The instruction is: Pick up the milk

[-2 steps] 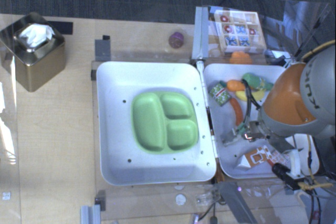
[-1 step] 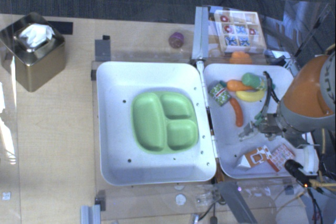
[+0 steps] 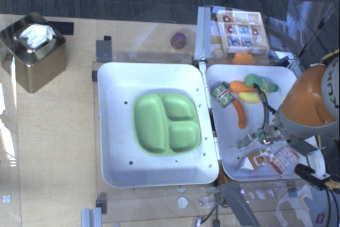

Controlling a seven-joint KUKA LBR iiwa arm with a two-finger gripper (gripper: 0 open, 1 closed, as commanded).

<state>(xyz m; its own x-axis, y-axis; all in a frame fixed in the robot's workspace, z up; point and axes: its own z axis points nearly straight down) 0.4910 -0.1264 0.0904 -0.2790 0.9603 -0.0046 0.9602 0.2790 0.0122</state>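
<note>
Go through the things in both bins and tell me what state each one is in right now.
Green divided plate: lying flat in left bin, nothing on it.
Milk carton: lying on its side, right bin.
Sausage: lying flat, right bin.
Green packet: tilted, right bin.
Gripper: above the milk carton.

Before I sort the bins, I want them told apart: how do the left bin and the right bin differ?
The left bin holds one green divided plate; the right bin holds several small items, among them a green carton and an orange carrot-like piece. The arm hangs over the right bin, not the left. Both are shallow and white.
</note>
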